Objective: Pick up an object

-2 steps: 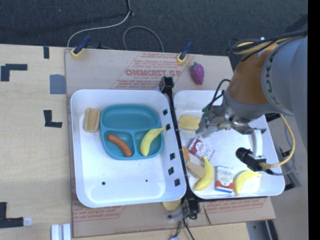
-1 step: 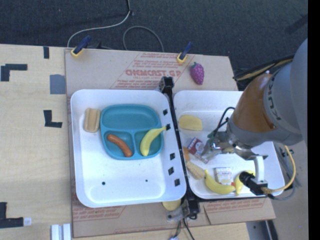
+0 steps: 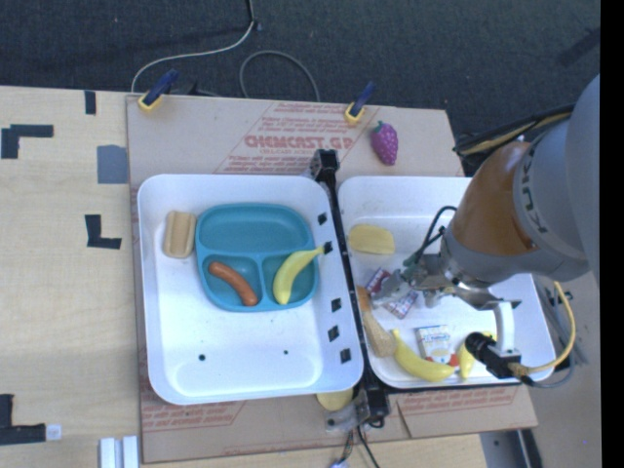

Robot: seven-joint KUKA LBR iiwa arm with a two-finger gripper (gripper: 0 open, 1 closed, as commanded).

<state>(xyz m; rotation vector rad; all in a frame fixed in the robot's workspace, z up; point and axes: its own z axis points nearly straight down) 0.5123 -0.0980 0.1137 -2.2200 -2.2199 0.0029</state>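
Observation:
My gripper is low inside the right bin, under the grey arm with its orange band. Its tip sits right beside a crumpled silver and red wrapper, seemingly touching it. A yellow slice lies behind it. A yellow banana and a small white packet lie toward the bin's front edge, and a tan piece rests by the divider.
The left bin holds a blue divided plate with a sausage and a banana, plus a bread piece. A purple grape bunch lies on the cardboard behind the bins.

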